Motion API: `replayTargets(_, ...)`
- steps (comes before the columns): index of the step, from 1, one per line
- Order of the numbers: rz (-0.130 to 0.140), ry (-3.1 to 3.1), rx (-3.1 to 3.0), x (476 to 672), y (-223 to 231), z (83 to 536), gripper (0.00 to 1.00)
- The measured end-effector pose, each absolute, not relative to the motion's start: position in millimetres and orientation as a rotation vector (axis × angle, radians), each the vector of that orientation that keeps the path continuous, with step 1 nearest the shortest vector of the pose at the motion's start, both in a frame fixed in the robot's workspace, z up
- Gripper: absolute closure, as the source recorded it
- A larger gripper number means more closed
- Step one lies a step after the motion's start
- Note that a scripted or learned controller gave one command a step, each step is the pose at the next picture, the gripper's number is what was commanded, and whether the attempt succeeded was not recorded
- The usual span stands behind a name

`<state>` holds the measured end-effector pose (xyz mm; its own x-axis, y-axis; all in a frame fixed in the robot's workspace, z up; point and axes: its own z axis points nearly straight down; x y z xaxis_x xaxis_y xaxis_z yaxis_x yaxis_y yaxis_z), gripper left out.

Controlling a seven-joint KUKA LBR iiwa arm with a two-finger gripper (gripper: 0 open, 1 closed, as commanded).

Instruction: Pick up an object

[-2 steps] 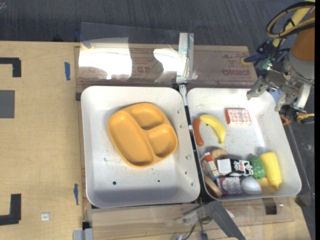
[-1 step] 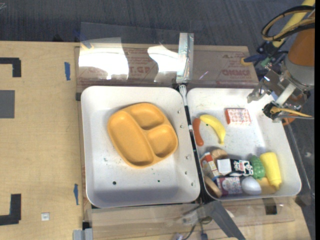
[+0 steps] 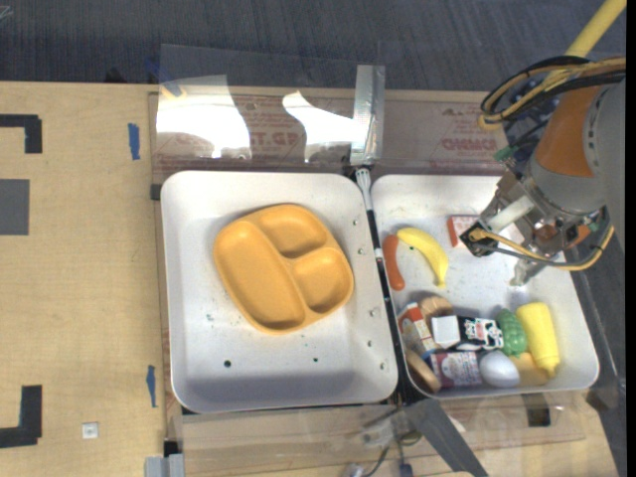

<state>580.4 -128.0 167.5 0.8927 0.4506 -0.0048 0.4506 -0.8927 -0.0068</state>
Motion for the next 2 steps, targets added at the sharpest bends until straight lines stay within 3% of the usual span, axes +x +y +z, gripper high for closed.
replayTargets(1,-0.001,-0.460,-3.107,576.7,-118.9,249.1,0.00)
replayTargets(2,0.004,-0.466,-3.105,576.9,-117.7,257.7,1.00)
